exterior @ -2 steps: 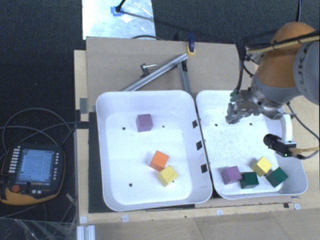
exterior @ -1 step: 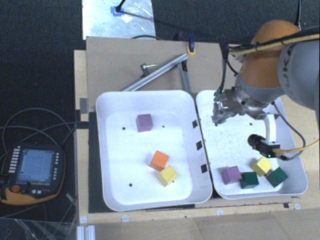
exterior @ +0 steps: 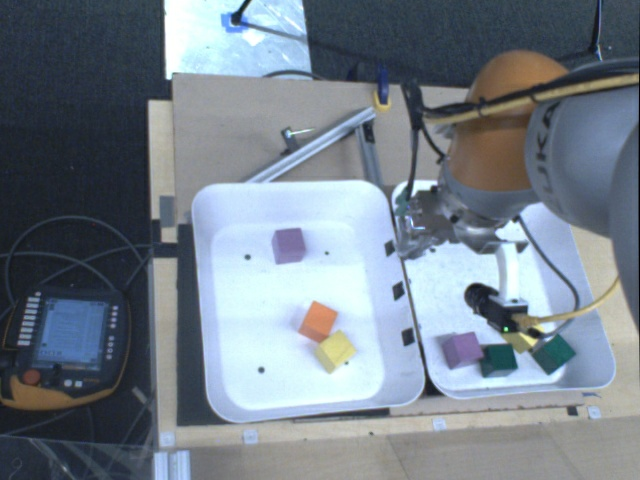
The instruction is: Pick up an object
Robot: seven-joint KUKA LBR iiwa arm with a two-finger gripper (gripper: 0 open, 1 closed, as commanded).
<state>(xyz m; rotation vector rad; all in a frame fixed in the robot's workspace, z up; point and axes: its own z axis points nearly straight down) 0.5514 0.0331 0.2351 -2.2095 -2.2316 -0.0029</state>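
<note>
arm [exterior: 560, 118]: grey KUKA iiwa, orange band above the wrist, reaching in from the right, hanging over the upper part of the right bin
gripper [exterior: 412, 230]: at the upper-left corner of the right bin, close to the divide between the two bins; cannot tell how its fingers stand (wrist hardware blocks them), nothing visibly between them
left bin [exterior: 215, 298]: shallow, white, three cubes inside
purple cube [exterior: 288, 245]: upper middle of the left bin, alone, well apart from the other two
orange cube [exterior: 318, 320]: lower middle of the left bin, turned at an angle
yellow cube [exterior: 336, 350]: just below and right of the orange cube, touching or nearly so (cannot tell which)
right bin [exterior: 590, 363]: shallow, white, blocks clustered along its near edge
purple block [exterior: 462, 348]: lower left of the right bin, just beside the dark green block
dark green block [exterior: 498, 359]: right of the purple block, by the near rim
second green block [exterior: 554, 352]: further right, near the lower-right corner
small yellow piece [exterior: 519, 341]: between the two green blocks, partly hidden by a black cylindrical part [exterior: 487, 304] with a lit green dot
teach pendant [exterior: 62, 346]: off the bench, left, on dark carpet, screen lit
metal bar [exterior: 315, 144]: lying at a slant on the board behind the left bin
</note>
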